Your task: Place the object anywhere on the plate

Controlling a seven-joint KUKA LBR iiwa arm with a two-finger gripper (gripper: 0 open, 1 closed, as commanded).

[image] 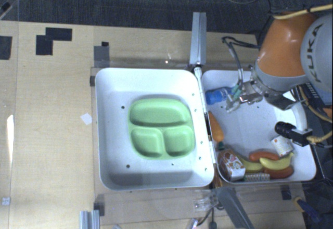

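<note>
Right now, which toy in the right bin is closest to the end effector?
The blue bottle, right beside the end effector; the banana and other food lie at the bin's near edge.

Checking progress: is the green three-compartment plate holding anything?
Empty: all three compartments of the green plate show bare green in the left white bin.

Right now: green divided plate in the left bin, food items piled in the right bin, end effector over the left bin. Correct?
One thing is off. The end effector is over the right bin, near the blue object at its upper left, not the left bin. The camera view shows it. The rest stands: green divided plate in the left bin, food items in the right.
</note>
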